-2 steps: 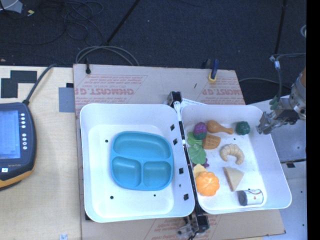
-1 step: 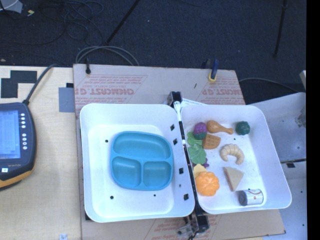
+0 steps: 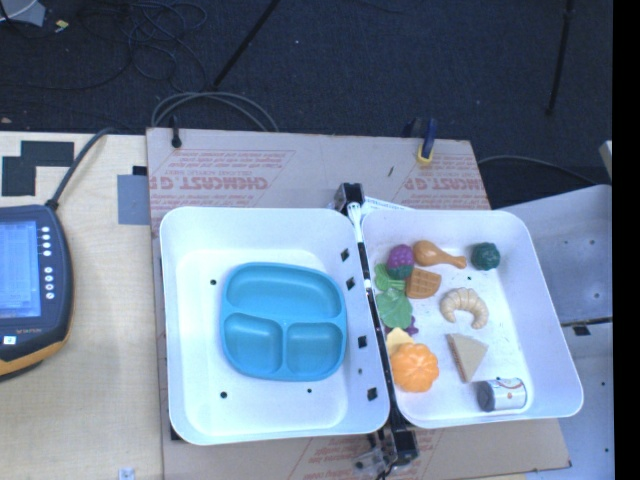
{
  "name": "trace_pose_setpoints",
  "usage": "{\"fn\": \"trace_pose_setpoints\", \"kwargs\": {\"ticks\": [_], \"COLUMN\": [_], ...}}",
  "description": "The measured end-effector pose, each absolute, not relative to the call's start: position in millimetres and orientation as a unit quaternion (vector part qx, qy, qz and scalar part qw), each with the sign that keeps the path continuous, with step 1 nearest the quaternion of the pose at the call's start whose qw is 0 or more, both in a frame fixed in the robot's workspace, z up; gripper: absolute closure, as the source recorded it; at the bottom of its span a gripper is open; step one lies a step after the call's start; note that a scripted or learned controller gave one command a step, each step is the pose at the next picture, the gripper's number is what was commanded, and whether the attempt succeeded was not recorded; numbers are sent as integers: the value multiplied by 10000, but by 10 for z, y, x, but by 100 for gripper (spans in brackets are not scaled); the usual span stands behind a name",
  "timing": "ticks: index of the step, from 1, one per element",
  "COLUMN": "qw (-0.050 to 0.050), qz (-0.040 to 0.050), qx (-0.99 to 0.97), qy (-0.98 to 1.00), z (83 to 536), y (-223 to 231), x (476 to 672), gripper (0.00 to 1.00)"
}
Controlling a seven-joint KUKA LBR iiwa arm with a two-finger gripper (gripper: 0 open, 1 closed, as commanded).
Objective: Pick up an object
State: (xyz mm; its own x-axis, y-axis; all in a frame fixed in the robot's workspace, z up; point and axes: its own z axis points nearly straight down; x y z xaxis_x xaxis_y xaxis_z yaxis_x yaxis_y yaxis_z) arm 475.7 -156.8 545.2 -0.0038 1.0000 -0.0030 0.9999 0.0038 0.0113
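Observation:
The right white bin (image 3: 545, 363) holds several toy foods. An orange fruit (image 3: 414, 367) lies near its front left, with a yellow piece (image 3: 398, 339) just behind it. A green leafy piece (image 3: 393, 308) and purple grapes (image 3: 400, 259) sit along the left wall. A chicken drumstick (image 3: 438, 255), a waffle-like wedge (image 3: 423, 284), a croissant (image 3: 466, 306), a tan wedge (image 3: 467, 355), a dark green ball (image 3: 485, 256) and a small grey can (image 3: 501, 394) fill the rest.
The left white bin (image 3: 190, 368) bears a blue three-compartment plate (image 3: 283, 320). A teach pendant (image 3: 28, 286) lies on the bench at far left. Cardboard (image 3: 300, 173) sits under the bins, with cables on the dark floor behind.

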Motion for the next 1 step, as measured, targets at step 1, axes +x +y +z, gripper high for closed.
{"fn": "trace_pose_setpoints", "kwargs": {"ticks": [1], "qw": [-34], "qz": [-21], "qx": [7051], "qy": [7091], "z": [4696], "y": [-918], "x": [4759], "gripper": [100]}}
